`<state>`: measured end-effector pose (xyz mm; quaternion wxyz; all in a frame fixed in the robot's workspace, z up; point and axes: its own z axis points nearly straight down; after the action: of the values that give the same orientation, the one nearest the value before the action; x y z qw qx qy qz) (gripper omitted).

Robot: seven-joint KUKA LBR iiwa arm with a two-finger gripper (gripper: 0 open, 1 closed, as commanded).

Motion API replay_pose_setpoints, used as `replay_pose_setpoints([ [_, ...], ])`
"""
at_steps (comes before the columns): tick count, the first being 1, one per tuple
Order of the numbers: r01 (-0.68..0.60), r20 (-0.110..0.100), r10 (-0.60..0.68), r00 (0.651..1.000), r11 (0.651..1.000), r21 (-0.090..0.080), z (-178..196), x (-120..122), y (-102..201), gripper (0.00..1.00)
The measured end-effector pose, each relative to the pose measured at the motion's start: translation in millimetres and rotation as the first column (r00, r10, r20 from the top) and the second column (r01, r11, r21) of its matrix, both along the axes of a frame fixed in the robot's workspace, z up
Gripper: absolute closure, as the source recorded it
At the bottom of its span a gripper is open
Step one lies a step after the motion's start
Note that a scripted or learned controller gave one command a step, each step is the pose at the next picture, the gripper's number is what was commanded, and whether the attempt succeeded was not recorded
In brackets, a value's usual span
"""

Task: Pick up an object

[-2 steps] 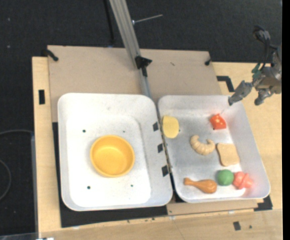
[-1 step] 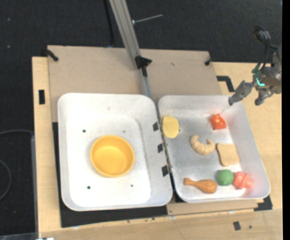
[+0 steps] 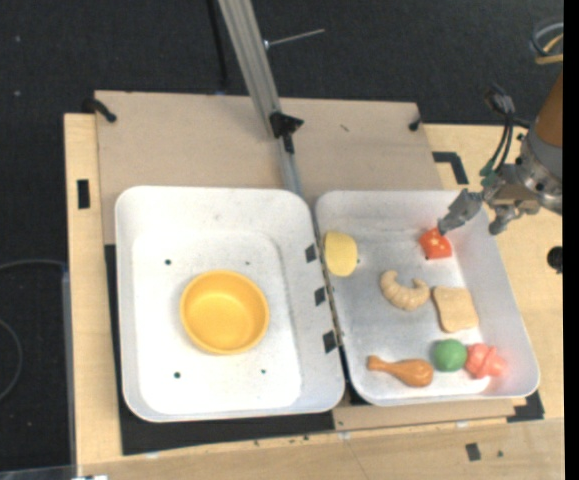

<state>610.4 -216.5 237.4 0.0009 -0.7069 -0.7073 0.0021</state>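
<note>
Counting down by size: two white bins point(image 3: 139, 268), one yellow bowl point(image 3: 224, 311) in the left one, and six small food toys in the right. The gripper point(image 3: 479, 211), at two o'clock, spread its fingers apart, perhaps just above the red toy point(image 3: 435, 245).

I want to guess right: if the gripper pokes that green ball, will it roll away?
Probably a little. The green ball looks round and smooth, so it could roll. But the pink toy sits right beside it and the bin wall is close, likely stopping it.
</note>
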Motion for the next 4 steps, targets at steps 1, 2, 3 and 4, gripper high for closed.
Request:
replay_pose_setpoints([
  [1, 0.001, 0.001, -0.001, 1.0, 1.0, -0.001, -43, 1, -5, 0.0],
  [2, 0.002, -0.001, -0.002, 1.0, 1.0, -0.001, -105, 4, -10, 0.0],
  [3, 0.001, 0.01, -0.001, 1.0, 1.0, -0.003, -89, 6, -11, 1.0],
  [4, -0.003, 0.012, 0.003, 1.0, 1.0, 0.0, -33, 16, -5, 1.0],
])
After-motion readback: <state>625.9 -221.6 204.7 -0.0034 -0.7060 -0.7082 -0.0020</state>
